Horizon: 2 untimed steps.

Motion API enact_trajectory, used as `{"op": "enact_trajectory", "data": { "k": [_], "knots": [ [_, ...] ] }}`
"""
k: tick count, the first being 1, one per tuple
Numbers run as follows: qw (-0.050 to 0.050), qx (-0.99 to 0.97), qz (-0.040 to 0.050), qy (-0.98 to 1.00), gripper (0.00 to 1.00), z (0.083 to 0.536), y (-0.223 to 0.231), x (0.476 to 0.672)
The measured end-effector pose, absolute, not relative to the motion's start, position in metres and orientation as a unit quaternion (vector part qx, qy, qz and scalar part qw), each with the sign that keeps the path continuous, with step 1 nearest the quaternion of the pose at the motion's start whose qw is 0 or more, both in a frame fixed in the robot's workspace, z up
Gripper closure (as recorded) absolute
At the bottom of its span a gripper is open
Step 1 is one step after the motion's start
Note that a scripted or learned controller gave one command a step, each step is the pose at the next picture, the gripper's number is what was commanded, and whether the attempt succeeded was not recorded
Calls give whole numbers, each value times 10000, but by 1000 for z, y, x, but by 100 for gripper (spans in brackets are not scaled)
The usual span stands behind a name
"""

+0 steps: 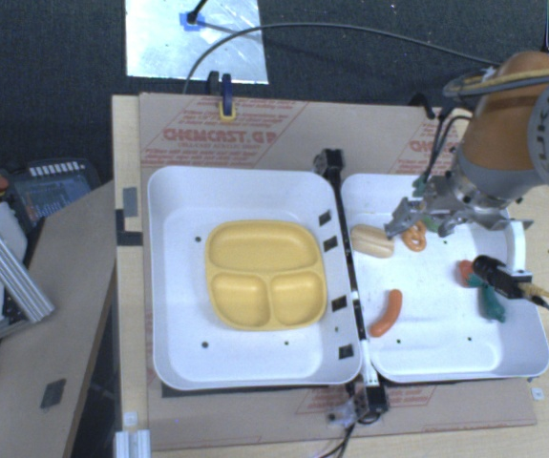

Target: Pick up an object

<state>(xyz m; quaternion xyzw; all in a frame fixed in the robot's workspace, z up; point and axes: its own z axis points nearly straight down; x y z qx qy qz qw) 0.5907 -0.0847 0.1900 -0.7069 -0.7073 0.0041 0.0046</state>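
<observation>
In the right bin (446, 351) lie a tan bread roll (372, 243) at the left side, an orange pretzel (414, 239) beside it, a red-orange sausage (386, 313) lower down, and a green and red item (487, 294) at the right. My gripper (410, 219) hangs over the upper part of this bin, directly above the pretzel and just right of the bread roll. Nothing shows between its fingers.
The left bin (179, 351) holds a yellow three-compartment plate (262, 273). A black divider (343, 275) runs between the bins. Black cables (508, 282) cross the right bin's right side. The arm's orange band (517, 113) looms over the bin's upper right.
</observation>
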Motion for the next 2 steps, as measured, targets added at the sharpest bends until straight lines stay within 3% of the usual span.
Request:
{"op": "enact_trajectory", "data": {
  "k": [1,2],
  "knots": [
    [-6,-7062,-3,-7080,0,197,-85,594],
    [8,-7068,6,-7074,0,155,-87,593]
  ]
}}
